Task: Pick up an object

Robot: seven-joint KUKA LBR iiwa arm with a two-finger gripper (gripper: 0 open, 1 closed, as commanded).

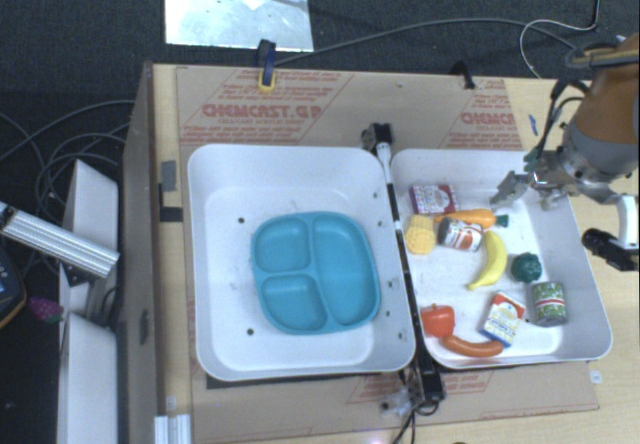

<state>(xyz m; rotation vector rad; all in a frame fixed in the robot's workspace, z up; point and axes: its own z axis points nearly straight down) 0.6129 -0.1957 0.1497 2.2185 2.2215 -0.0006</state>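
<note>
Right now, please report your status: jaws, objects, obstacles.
Gripper above right bin's far edge, nothing seen held. Nearest: carrot, small can. Toys crowded together.

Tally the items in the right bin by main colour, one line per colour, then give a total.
Yellow: 2, curved yellow banana, yellow corn cob
Orange or red: 3, orange carrot, red-orange pepper, orange sausage
Green: 2, dark green broccoli, green-labelled can
White with print: 3, pink-printed packet, small jar, small carton
Total: 10
</note>
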